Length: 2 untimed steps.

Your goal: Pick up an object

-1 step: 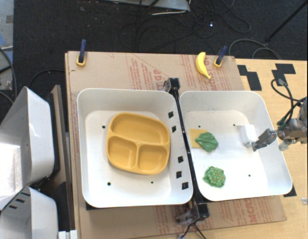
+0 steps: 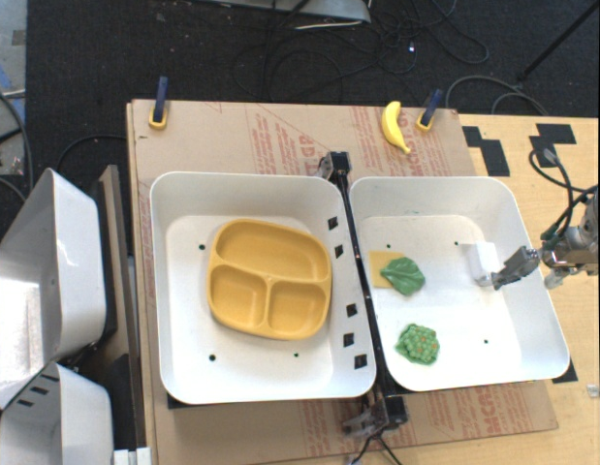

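While it reaches in low over the right rim of the right-hand shallow white bin [image 2: 532, 260], the grey arm shows just its wrist and the two-finger gripper [image 2: 497, 275], stretched nearly level and pointing toward the view's left and slightly down. Whether the gripper is open or closed cannot be told, and nothing can be seen held in it.

Right at its tip, a little farther up the view, is a small white block [image 2: 480, 256]; whether the two touch is unclear. Farther ahead of the gripper, near the bin's opposite wall, a crumpled green leaf-shaped piece [image 2: 405, 276] lies partly on a flat tan square [image 2: 379, 267]. Ahead of the tip and toward the view's bottom sits a bumpy round green lump [image 2: 418, 343], well apart from the gripper.

Beyond those, in the left-hand white bin [image 2: 173, 289], rests a yellow plastic plate with three compartments [image 2: 270, 279]. Up the view from the gripper, outside the bins, a small yellow banana [image 2: 395, 127] lies on the brown cardboard sheet [image 2: 241, 134].

Red printing runs across that cardboard above and below the bins, but it is faint and cannot be read.
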### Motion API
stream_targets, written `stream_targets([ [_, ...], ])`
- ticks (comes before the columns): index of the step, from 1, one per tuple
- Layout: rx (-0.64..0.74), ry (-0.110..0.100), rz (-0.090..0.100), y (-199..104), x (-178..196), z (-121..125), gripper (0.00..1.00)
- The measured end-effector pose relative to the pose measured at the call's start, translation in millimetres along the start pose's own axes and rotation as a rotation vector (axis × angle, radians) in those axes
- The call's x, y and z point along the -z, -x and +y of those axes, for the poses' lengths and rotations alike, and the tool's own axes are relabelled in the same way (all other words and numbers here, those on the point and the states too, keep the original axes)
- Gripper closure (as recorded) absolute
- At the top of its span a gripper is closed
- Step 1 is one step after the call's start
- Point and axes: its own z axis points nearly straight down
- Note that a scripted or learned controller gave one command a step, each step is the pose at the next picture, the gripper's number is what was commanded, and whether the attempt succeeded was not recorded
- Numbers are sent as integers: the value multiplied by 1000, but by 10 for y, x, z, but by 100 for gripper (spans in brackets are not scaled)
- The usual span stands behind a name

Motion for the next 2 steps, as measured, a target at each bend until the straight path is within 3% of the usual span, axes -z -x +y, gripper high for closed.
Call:
stream_targets([
  [2,-3,-4,2,-42,-887,-61,0],
])
